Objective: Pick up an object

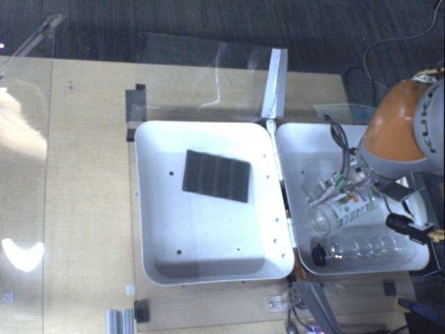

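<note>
A small clear plastic bottle (339,207) with a printed label lies tilted in the middle of the right bin (300,160). My gripper (345,184) hangs directly over its upper end, under the grey wrist and orange band (396,120); whether it touches the bottle is hidden. A larger clear bottle (365,249) with a black cap (318,255) lies along the right bin's near wall. A dark grey ribbed rectangular pad (216,176) lies flat in the left bin (208,256), toward its far side.
The two bins meet at a shared divider (281,193). A metal bracket (273,89) stands behind the bins, with clear plastic sheeting around it. Cables (410,228) trail by the arm at the right edge. The wooden bench (69,186) stretches out to the left.
</note>
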